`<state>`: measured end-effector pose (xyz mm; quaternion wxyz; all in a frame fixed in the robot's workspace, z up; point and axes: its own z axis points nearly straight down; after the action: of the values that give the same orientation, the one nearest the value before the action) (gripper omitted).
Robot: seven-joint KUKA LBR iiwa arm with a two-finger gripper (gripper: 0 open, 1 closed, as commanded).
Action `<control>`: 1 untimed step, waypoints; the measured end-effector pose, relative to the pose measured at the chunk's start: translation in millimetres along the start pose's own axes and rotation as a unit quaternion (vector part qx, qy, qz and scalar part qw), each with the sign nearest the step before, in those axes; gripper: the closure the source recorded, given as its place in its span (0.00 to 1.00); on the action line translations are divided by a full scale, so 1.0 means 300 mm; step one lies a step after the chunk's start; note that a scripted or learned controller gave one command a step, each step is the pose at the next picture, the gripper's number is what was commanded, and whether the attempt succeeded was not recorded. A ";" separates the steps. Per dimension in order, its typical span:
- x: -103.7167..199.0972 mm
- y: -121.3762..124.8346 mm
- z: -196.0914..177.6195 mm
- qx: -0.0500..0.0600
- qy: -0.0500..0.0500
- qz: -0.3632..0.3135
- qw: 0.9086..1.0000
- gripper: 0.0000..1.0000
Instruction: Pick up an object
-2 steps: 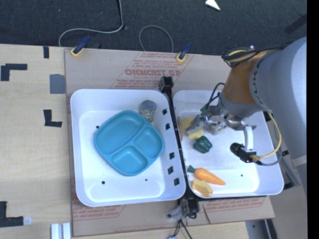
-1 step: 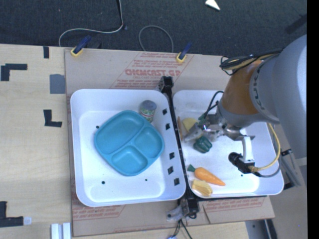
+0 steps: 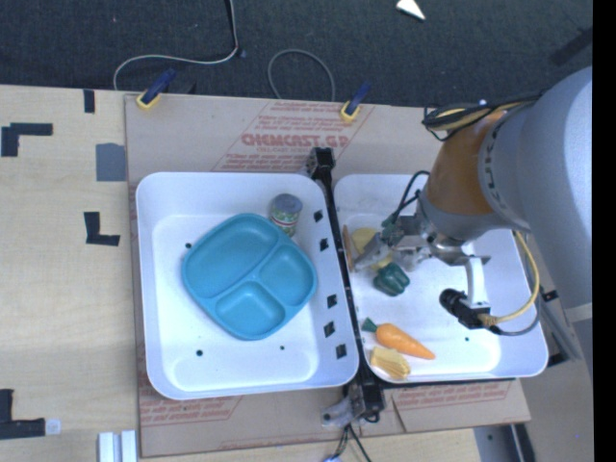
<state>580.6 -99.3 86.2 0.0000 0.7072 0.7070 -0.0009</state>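
My gripper (image 3: 377, 251) is low in the right bin (image 3: 500, 354), near its left wall. A dark green pepper-like object (image 3: 391, 279) lies just below it, touching or nearly touching. A pale yellow object (image 3: 363, 238) sits just above and left of the gripper, partly hidden by it. An orange carrot (image 3: 405, 340) lies toward the bin's front, with a yellow piece (image 3: 390, 361) beside it at the front left corner. The view does not show anything held.
The left bin (image 3: 159, 258) holds a blue divided plate (image 3: 250, 274) and a small tin can (image 3: 285, 212) at its back right. A black divider (image 3: 332, 258) with clips runs between the bins. The grey arm with its orange band (image 3: 472, 176) covers the right bin's back right.
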 end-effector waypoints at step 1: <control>-0.006 0.159 -0.052 -0.002 0.000 -0.001 1.000 0.00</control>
<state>628.2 -100.9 101.7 0.0016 0.7063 0.7079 0.0009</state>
